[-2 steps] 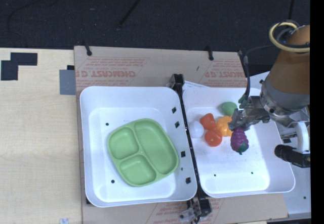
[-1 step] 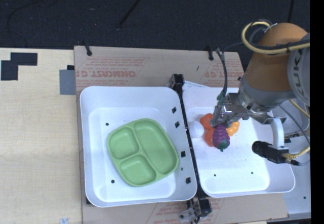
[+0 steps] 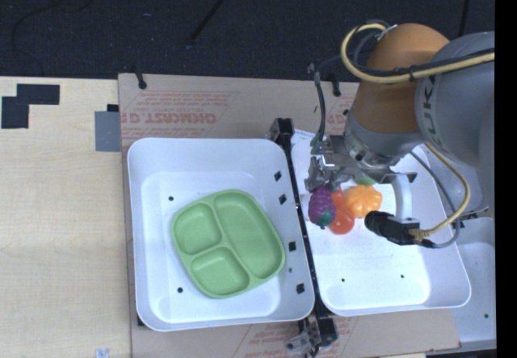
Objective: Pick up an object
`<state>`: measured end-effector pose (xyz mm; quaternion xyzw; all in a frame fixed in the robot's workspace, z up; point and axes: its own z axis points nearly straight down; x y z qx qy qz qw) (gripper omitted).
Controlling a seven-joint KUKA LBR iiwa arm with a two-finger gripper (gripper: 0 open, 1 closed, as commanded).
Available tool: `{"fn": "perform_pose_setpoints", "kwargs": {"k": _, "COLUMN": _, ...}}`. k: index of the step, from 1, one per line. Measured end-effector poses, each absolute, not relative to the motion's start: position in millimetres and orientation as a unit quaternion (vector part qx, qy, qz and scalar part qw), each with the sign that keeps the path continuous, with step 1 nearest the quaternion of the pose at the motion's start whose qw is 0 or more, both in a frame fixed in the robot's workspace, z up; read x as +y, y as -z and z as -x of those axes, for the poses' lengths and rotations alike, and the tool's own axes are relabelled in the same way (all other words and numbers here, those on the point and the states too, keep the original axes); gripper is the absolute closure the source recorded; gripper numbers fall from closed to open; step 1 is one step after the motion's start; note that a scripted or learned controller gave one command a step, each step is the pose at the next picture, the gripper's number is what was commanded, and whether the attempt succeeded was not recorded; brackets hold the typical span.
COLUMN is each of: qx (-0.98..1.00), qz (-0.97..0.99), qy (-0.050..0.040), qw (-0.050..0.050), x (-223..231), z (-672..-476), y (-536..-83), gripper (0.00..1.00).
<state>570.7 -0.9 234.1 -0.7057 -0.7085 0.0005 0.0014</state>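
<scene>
Approach step: end effector low over the toy pile, purple grapes and orange pepper, right bin's upper left; grip state unreadable. Next: confirm a grasp, then lift.

One camera is hanging fixed above the bench, looking down at a slant, taking in both white bins whole.

Even overhead light, white bins bright; soft shadows, dark grainy background, slightly soft focus throughout
</scene>
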Motion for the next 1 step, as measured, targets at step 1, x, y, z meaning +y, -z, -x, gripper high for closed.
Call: {"fn": "perform_pose_setpoints", "kwargs": {"k": 1, "qx": -0.709, "qz": 0.706, "qy": -0.0005, "qw": 0.001, "x": 58.3, "z": -590.5, "y": -231.9, "gripper": 1.0}}
